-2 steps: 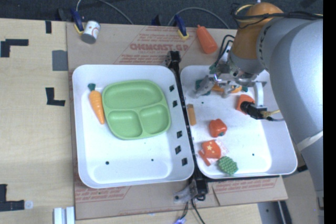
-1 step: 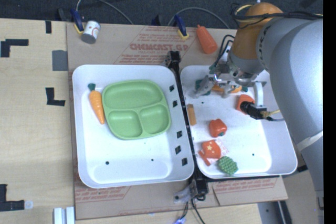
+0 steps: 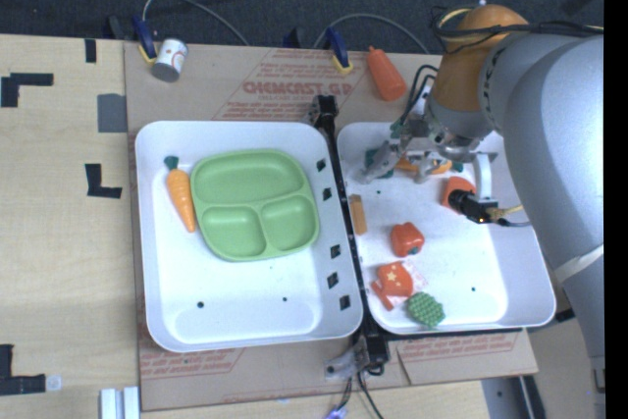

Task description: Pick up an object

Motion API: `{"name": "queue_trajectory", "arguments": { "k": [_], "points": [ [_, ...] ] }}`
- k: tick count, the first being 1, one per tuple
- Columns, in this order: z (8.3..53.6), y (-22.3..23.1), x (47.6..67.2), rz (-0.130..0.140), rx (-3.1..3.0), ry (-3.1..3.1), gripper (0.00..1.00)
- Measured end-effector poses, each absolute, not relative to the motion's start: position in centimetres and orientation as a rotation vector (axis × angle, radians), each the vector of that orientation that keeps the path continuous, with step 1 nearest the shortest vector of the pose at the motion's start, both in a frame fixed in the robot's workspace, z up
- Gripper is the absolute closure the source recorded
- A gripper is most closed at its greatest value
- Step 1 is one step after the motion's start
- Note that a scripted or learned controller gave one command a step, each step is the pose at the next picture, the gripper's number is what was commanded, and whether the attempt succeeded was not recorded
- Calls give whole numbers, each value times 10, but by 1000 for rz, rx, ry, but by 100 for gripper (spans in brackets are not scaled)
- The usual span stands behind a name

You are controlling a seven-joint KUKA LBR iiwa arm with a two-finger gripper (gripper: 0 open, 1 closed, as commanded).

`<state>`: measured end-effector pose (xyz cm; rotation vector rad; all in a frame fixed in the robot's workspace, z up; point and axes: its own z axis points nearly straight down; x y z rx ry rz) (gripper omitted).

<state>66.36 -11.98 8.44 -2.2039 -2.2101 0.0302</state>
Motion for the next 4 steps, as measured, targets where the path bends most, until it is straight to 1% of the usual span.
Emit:
{"name": "queue_trajectory", "arguments": {
  "k": [1,2,4],
  "points": [
    [84,-120,664,31,-2205,-2210,0],
    [84,-122,664,25,-2197,-2209,0],
    [84,-118,663,31,-2207,-2210,0]
  ]
}}
